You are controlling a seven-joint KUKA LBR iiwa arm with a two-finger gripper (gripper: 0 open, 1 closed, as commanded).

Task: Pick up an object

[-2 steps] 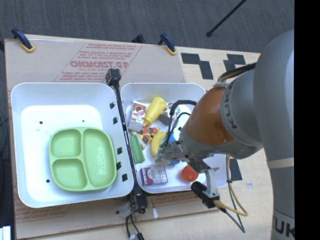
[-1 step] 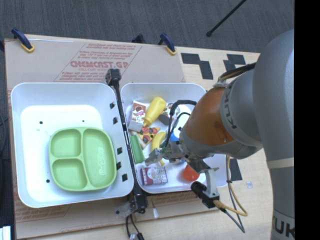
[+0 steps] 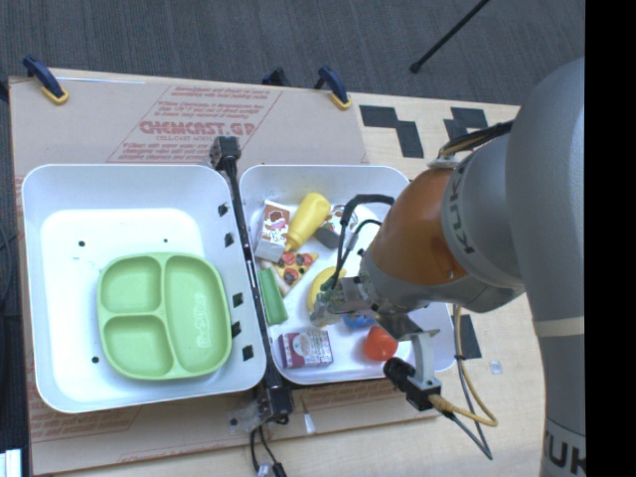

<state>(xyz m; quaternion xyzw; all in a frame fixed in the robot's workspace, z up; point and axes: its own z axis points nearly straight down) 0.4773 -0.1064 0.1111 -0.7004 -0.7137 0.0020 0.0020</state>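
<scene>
My gripper (image 3: 330, 304) reaches down into the right bin (image 3: 393, 179), near its middle. It sits right over a yellow curved item (image 3: 320, 284), with a blue item (image 3: 359, 319) just to its right. The orange wrist band and grey arm hide much of the bin's right half. Around the gripper lie a red round object (image 3: 379, 344), a small red-and-white box (image 3: 305, 348), a green stick-shaped item (image 3: 272, 296), a colourful small packet (image 3: 295, 261), a yellow bottle (image 3: 308, 217) and a white-and-red carton (image 3: 275, 229). I see nothing lifted off the bin floor.
The left bin (image 3: 60, 197) holds a light green divided plate (image 3: 164, 314). A black divider with clips (image 3: 238, 256) runs between the bins. Cardboard (image 3: 199, 117) lies behind them, with blue clamps at the bench's back edge. Cables trail at the front right.
</scene>
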